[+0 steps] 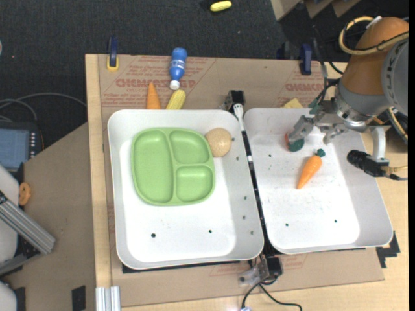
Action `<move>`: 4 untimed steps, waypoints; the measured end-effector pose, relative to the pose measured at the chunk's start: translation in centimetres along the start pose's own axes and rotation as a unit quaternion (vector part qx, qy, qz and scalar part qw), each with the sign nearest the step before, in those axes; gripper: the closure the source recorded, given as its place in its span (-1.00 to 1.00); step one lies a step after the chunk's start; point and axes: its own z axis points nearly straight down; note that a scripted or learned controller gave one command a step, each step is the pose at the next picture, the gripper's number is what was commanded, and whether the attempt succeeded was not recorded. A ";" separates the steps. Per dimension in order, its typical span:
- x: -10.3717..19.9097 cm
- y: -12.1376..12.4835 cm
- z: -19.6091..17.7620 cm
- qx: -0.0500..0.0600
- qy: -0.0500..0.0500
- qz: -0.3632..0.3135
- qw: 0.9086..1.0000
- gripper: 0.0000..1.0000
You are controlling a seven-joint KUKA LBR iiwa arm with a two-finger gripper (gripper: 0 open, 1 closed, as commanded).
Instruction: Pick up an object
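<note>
Overhead view of the bench with its two white bins. The arm (pixel 369 63) enters from the right and its gripper (pixel 299 137) hangs low over the upper part of the right bin (pixel 337 229); whether it is released or clenched cannot be told from this angle, and nothing is seen grasped in it. The likeliest thing to pick, a toy carrot (pixel 309 170) with a green top, lies on the floor of the right bin, near the gripper and below it in the view, apart from it and tilted with its point toward the bottom left. The left bin (pixel 181 238) holds a green divided plate (pixel 174 166) with a tan ball (pixel 219 141) touching its upper right corner. A blue and white bottle (pixel 177 67), an orange piece (pixel 152 98) and a yellow piece (pixel 176 99) lie on the board behind the bins. To do the pick well, the gripper should probably be centred over the carrot's thick middle, turned to close across its narrow width and not along its length, then lowered until it nearly meets the bin floor. A grasp near the tapered tip would likely slip off.
</note>
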 end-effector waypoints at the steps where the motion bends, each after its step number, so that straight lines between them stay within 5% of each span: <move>1: -0.9 0.2 5.7 -0.002 0.000 -0.001 1.000 -1.00; 2: -1.9 3.4 5.2 -0.007 -0.002 -0.002 1.000 -1.00; 3: -1.8 3.4 4.1 -0.008 -0.002 -0.002 1.000 1.00; 4: 5.6 -6.6 -2.7 -0.003 0.001 -0.003 1.000 1.00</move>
